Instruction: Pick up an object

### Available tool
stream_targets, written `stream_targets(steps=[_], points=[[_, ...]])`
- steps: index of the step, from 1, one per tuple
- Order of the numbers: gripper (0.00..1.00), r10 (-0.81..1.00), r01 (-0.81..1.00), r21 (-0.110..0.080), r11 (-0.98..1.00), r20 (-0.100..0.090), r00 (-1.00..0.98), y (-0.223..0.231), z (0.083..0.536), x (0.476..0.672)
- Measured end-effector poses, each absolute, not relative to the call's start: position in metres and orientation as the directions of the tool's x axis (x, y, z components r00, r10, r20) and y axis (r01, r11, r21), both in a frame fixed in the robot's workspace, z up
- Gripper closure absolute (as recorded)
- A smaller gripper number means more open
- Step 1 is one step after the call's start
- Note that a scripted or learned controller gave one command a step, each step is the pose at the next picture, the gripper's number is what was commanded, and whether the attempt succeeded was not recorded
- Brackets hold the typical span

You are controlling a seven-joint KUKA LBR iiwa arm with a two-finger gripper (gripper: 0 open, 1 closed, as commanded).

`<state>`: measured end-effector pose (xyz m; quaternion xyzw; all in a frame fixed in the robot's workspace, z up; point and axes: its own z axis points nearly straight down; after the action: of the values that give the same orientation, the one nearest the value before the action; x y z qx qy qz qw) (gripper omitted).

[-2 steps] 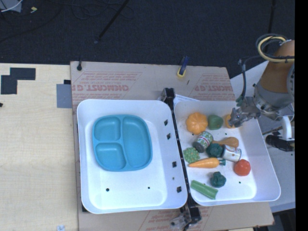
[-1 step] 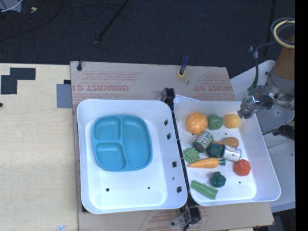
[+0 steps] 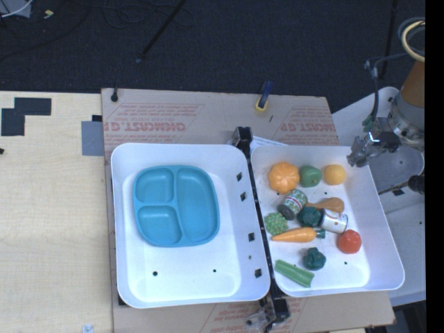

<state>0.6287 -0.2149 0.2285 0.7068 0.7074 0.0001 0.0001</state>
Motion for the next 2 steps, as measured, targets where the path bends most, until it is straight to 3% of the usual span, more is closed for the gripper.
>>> stream_targets(steps=[2], points=[[1.00,1.000,1.000,-0.006,0.004,0.003,-0.004,-0.105,0.210,0.611]])
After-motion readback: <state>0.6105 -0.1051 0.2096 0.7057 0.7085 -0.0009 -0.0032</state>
